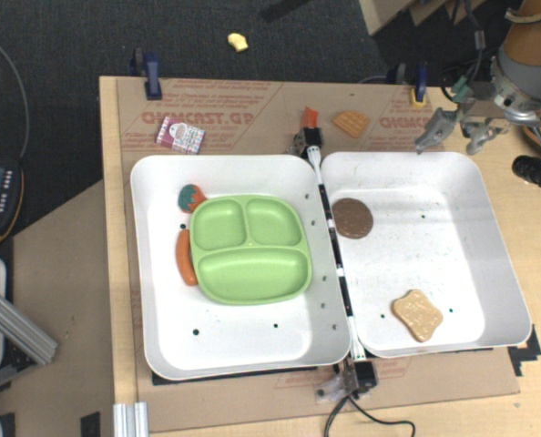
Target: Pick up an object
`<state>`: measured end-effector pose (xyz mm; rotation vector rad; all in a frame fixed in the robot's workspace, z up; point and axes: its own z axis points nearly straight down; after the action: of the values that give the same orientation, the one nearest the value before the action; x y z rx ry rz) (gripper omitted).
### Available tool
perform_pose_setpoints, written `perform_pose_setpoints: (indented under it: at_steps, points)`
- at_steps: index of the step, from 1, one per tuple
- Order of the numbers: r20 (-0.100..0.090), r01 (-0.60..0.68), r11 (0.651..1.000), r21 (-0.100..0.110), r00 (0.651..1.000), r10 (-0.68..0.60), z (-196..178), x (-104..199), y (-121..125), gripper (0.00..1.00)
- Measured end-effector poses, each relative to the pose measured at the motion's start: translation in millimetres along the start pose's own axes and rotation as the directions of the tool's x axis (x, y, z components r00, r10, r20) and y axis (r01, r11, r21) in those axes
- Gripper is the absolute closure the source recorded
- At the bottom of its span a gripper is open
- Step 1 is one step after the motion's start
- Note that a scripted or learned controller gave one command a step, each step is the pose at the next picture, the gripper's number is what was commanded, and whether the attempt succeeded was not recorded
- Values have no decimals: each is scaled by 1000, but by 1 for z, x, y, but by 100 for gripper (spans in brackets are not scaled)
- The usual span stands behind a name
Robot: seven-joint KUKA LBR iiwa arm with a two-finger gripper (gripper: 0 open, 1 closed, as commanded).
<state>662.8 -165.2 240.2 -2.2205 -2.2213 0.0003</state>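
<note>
Gripper (454,132) hangs open above right bin (489,244); cookie (352,218), cracker (418,315) inside.

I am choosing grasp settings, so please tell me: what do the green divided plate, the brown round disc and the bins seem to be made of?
Green divided plate: probably moulded plastic, with an even colour and a soft sheen. Brown round disc: matte and flat, perhaps a toy cookie of plastic or rubber; I cannot tell which. Bins: thin white plastic by their look, smooth with rounded rims.

Grey arm (525,71), orange band, metal gripper (457,133)
</note>
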Motion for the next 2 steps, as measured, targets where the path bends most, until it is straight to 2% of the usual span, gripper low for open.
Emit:
perform_pose_setpoints:
  at_steps: [2]
  points:
    - [0, 0, 1000, 0, 1000, 0, 0, 0, 0, 0]
